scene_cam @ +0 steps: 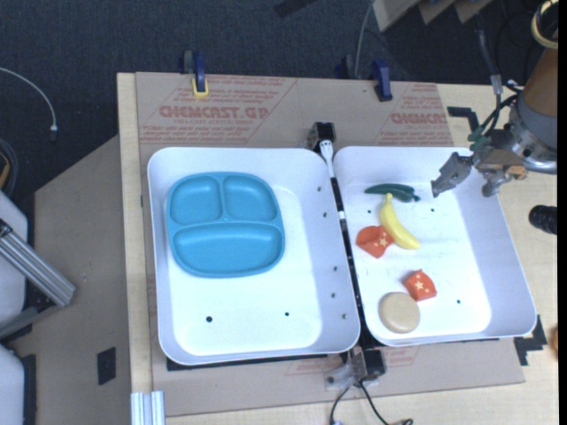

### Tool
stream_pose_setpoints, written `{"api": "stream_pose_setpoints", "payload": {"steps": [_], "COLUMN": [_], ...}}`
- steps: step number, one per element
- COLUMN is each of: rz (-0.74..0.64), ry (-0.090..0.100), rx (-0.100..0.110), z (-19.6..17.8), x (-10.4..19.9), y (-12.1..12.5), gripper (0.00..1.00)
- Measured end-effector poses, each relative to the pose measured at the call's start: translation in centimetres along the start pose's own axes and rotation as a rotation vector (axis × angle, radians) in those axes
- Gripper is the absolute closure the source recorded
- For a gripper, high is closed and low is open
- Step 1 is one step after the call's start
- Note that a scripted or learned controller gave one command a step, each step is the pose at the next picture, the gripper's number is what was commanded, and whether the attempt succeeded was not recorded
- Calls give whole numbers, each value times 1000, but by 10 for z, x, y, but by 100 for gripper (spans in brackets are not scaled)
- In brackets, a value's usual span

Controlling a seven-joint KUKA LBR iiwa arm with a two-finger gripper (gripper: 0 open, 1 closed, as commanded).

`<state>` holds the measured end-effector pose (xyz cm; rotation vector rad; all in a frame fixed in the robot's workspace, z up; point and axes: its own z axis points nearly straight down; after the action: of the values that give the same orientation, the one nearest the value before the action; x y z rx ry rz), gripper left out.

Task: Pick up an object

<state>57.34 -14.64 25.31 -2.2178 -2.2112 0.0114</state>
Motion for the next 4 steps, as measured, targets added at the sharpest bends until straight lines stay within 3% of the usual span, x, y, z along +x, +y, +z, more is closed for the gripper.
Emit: {"api": "stream_pose_setpoints", "payload": {"steps": [1, 4], "rz": [-3, -2], "ry": [-2, 0], "rx": [-12, -6], "z": [-7, 150], "x": [0, -9], "y": [2, -14], "gripper": [0, 0]}}
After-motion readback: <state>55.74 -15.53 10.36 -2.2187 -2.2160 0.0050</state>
